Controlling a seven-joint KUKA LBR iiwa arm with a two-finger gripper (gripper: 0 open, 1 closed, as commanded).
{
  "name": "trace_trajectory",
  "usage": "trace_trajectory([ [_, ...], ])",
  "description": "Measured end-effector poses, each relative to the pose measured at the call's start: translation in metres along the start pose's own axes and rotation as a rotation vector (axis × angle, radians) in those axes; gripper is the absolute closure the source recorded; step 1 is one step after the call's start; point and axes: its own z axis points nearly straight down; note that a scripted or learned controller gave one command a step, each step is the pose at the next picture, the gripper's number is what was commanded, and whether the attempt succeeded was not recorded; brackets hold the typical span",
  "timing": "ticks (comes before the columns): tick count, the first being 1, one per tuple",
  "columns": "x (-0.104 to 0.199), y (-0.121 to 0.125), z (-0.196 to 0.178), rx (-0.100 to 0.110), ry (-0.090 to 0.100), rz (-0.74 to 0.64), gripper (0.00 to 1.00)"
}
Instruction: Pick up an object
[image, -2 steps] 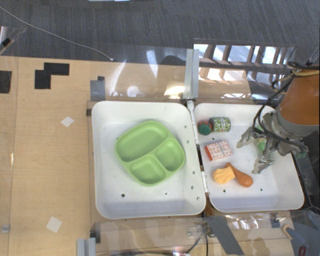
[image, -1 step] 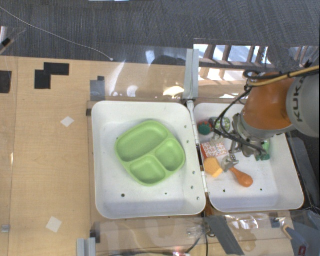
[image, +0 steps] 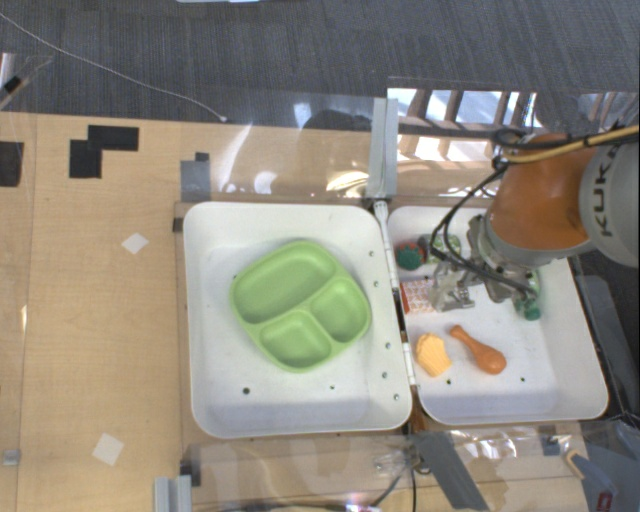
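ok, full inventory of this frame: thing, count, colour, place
bins: 2, white, side by side on the bench
divided plate: 1, green, middle of the left bin
drumstick toy: 1, orange-brown, right bin, near the front
small lumpy toy: 1, yellow-orange, right bin, left of the drumstick toy
round piece: 1, green, right bin, back left corner
printed packet: 1, red and white, right bin, by the left wall
small piece: 1, green, right bin, partly under the arm
arm: 1, grey with an orange band, over the right bin
hand: 1, metal, low beside the printed packet; grip unclear
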Motion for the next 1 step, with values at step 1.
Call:
trace_trajectory([
  [1, -0.0556, 0.0714, -0.071, -0.008, 0.047, 0.414, 1.0],
])
